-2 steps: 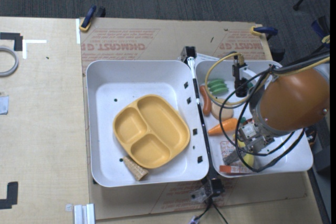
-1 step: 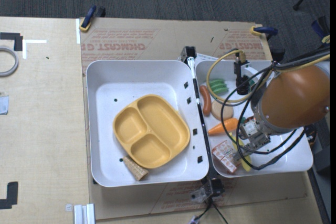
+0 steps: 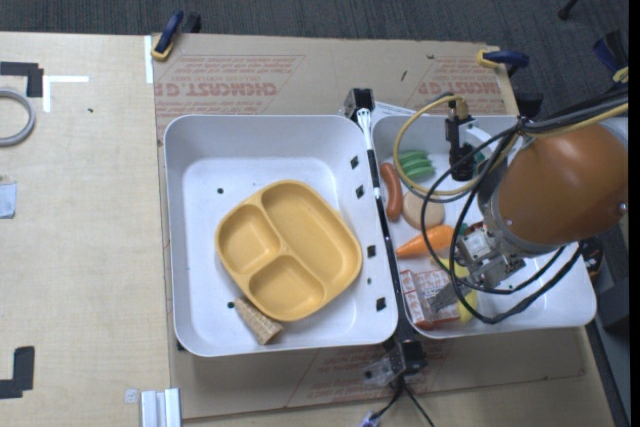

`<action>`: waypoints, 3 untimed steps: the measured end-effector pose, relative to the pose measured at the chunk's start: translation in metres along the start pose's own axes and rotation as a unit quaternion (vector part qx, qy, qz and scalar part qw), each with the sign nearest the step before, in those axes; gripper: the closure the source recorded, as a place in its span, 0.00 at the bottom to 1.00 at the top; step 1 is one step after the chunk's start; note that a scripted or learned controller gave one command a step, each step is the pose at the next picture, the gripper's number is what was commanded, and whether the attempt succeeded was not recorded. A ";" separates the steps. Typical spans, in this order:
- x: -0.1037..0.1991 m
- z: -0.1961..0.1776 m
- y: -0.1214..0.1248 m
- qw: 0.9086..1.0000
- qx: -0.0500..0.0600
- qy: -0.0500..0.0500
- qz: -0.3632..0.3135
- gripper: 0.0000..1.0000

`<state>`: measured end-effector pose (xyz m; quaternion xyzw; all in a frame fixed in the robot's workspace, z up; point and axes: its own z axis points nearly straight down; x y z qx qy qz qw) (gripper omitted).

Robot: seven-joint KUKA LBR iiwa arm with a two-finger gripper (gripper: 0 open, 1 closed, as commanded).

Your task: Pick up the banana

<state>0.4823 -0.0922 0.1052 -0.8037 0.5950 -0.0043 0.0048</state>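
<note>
My claw [image 3: 478,267]: down inside the right bin [image 3: 560,310], hidden under my own wrist and cables; I cannot tell how it stands or whether it touches anything.
My arm [image 3: 560,185]: reaches in from the right, its orange band bulking over the right bin.
Banana [image 3: 462,277]: only a sliver of yellow shows in the right bin, right at my wrist, below the carrot; most of it is covered by my arm.
Carrot [image 3: 427,242]: orange, lying just left of my wrist.
Sausage [image 3: 391,190]: reddish, along the right bin's left wall.
Green item [image 3: 416,165]: near the right bin's upper left, too small to name.
Packet [image 3: 430,295]: red and white, at the bin's lower left; its print is too blurred to read.
Left bin [image 3: 190,235]: carries a yellow divided plate [image 3: 288,249], with a brown cracker-like piece [image 3: 257,320] at the plate's lower edge.
Writing: red print on the cardboard sheet [image 3: 230,80] on the counter [image 3: 80,245], upside down and not legible to me.
</note>
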 end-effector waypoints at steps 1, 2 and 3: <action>0.000 -0.010 -0.002 1.000 0.001 -0.001 0.003 1.00; 0.000 -0.010 -0.001 1.000 0.001 -0.001 0.003 0.00; 0.015 0.011 0.009 0.978 -0.004 -0.003 -0.210 0.00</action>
